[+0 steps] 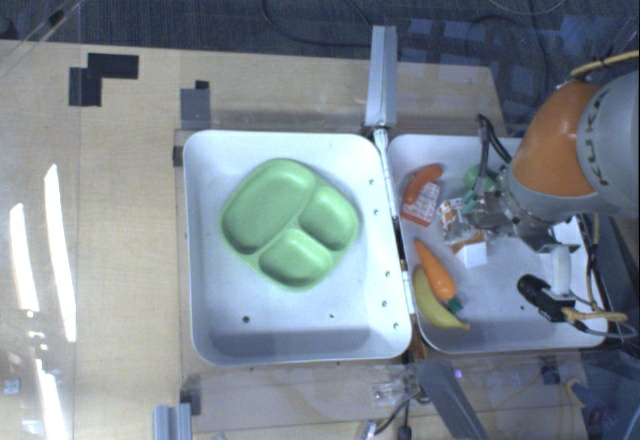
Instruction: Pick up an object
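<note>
Two bins (200, 258); pincer (478, 218) low over right-bin clutter, near carrot (436, 271).

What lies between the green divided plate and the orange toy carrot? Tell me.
In the camera view, the white rims of both bins lie between the green divided plate and the orange toy carrot.

A pale wooden surface (110, 228) carries two shallow white plastic bins side by side, the left bin (205, 308) touching the right bin (500, 328).
</note>
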You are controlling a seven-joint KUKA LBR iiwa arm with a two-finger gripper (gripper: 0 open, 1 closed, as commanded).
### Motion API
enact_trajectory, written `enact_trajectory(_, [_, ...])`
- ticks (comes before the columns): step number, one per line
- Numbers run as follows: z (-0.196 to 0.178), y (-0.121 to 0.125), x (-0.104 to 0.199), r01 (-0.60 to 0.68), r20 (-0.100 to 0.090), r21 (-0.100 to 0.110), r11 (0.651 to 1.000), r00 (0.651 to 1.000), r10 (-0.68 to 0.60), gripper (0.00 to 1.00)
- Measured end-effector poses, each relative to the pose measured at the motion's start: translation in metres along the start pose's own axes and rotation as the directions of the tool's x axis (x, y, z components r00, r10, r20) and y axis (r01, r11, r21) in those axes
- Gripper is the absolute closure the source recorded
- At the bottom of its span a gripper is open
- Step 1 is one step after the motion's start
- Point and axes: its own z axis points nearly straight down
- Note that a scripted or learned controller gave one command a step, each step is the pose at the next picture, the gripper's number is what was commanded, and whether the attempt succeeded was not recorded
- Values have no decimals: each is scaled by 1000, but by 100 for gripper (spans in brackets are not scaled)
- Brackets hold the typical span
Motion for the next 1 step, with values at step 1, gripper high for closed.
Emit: enact_trajectory(1, [-97,39,45,-14,0,4,1000,1000,14,100])
